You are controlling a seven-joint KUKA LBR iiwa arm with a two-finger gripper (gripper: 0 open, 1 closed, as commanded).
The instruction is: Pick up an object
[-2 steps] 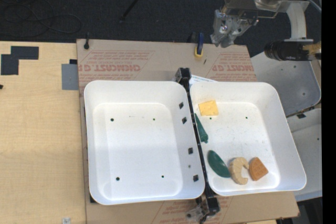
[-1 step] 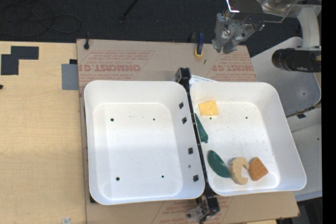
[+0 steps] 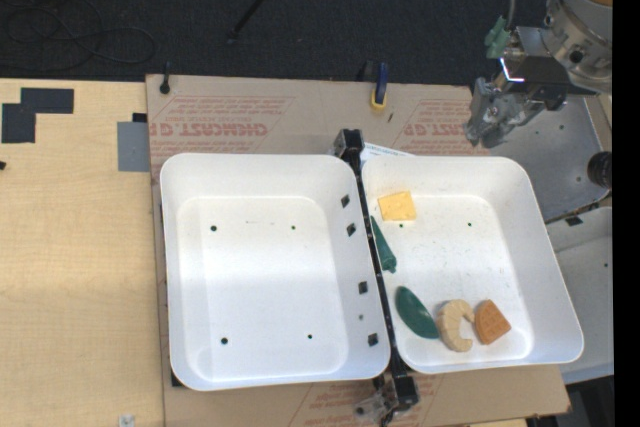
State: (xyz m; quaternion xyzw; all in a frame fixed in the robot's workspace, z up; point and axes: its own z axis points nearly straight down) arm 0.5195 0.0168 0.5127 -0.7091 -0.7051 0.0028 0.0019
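The right bin [image 3: 520,215] holds several small objects. A yellow block [image 3: 397,206] lies near its far left. A dark green strip [image 3: 383,245] runs along the left wall, and a green oval piece [image 3: 416,311] lies below it. A cream curved piece [image 3: 456,325] and an orange-brown block [image 3: 491,322] sit side by side near the front. My gripper [image 3: 488,127] hangs above the bench just beyond the right bin's far edge, well away from all the objects. Nothing shows between its fingers.
The left bin [image 3: 200,245] stands beside the right one, joined by a black divider strip [image 3: 362,255]. Both rest on a cardboard sheet [image 3: 250,115]. A blue-and-yellow clamp [image 3: 380,87] holds the sheet's far edge. Cables lie on the dark floor behind.
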